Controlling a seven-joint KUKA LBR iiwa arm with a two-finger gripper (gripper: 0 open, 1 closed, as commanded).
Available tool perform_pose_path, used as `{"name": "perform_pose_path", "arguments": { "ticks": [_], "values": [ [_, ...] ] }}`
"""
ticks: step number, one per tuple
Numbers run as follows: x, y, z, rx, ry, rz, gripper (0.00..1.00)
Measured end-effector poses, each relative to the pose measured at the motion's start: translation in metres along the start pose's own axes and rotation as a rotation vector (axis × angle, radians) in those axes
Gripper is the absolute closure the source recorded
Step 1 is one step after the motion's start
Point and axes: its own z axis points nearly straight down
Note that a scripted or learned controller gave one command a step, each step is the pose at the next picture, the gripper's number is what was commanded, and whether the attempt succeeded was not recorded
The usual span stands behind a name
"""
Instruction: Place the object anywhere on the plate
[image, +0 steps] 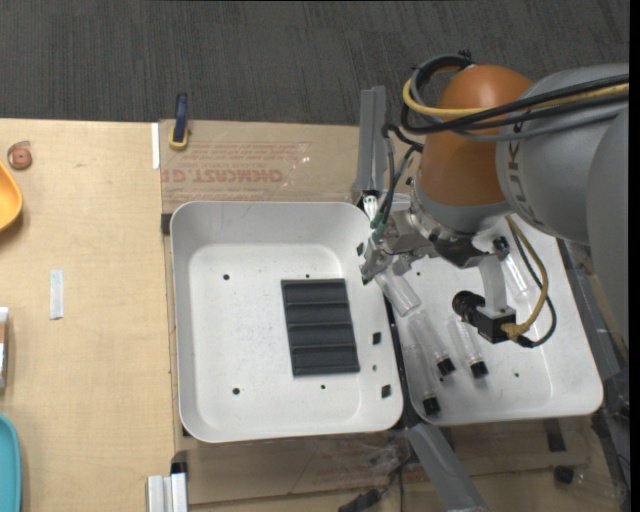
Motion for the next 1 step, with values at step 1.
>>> {"name": "perform_pose_path", "arguments": {
  "ticks": [1],
  "values": [
    [0.0422, 0.0065, 0.0231, 0.002, -0.001, 0.141, 1.0]
  ]
}}
